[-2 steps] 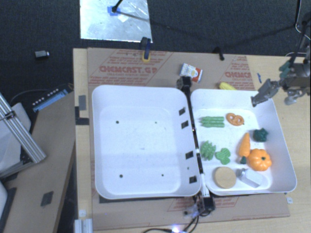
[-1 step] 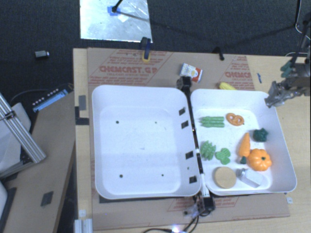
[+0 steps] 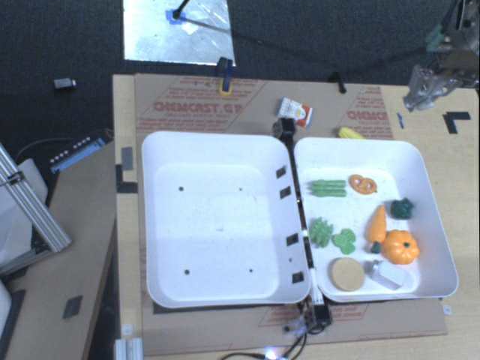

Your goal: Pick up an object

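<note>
The right bin holds several toy foods: a green bean bundle, a pretzel, a dark green broccoli, a carrot, an orange pumpkin, two green leafy pieces, a round tan disc and a grey metal piece. My gripper hangs at the upper right, beyond the bin's far right corner and well above the bench. It is clear of every object.
The left bin lies beside the right one. A yellow banana and a small white-and-orange packet lie on the cardboard behind the bins. A silver sheet covers the floor at the far left.
</note>
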Tool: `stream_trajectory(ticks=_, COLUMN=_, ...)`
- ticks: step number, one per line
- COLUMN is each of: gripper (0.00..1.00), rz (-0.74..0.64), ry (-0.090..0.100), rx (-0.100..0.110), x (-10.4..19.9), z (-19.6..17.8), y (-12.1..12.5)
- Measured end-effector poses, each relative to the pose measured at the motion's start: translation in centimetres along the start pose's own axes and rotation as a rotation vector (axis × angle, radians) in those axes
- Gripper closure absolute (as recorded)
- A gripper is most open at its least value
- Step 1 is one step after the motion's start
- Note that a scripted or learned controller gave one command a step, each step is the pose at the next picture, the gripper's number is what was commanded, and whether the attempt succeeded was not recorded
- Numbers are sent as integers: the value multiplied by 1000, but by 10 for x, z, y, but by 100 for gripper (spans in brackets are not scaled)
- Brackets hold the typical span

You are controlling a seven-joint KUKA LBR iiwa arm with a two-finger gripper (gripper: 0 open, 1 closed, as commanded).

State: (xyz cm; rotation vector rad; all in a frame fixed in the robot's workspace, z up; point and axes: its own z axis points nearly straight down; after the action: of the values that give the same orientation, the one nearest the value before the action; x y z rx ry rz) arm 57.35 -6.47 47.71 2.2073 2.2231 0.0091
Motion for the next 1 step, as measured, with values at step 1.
stream_trajectory(ticks=1, gripper=100, rz=2, ry=-1, rx=2, x=-14, z=-27, y=52)
